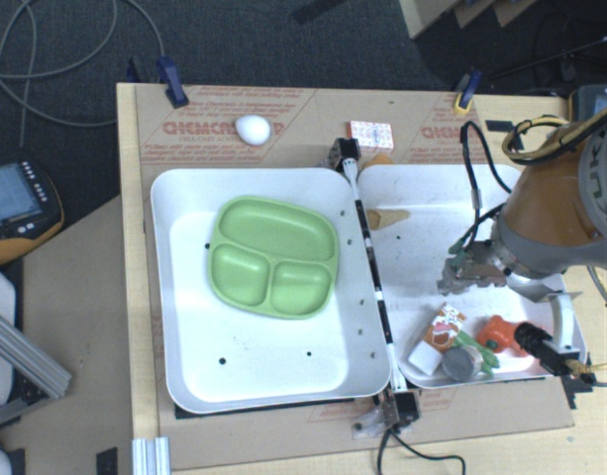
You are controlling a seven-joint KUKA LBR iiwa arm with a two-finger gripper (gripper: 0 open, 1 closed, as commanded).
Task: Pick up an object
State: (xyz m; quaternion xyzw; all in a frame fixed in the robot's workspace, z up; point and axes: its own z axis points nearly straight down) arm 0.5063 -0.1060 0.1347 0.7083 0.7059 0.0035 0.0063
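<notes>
In the right bin (422,216), a cluster of small objects lies at the near edge: a red-and-white packet (445,329), a grey round piece (460,363), a green strip (481,351) and an orange object (498,331). My gripper (468,270) hangs over the middle of this bin, just above and slightly behind the cluster, with nothing visibly in it. The grey arm with its orange band (546,206) comes in from the right. A green divided plate (273,256) lies in the left bin (184,295).
A white egg-shaped ball (252,129) and a small patterned box (370,135) sit on the board behind the bins. Blue clamps (171,80) hold the board's back corners. A black cable (469,171) loops over the right bin's back.
</notes>
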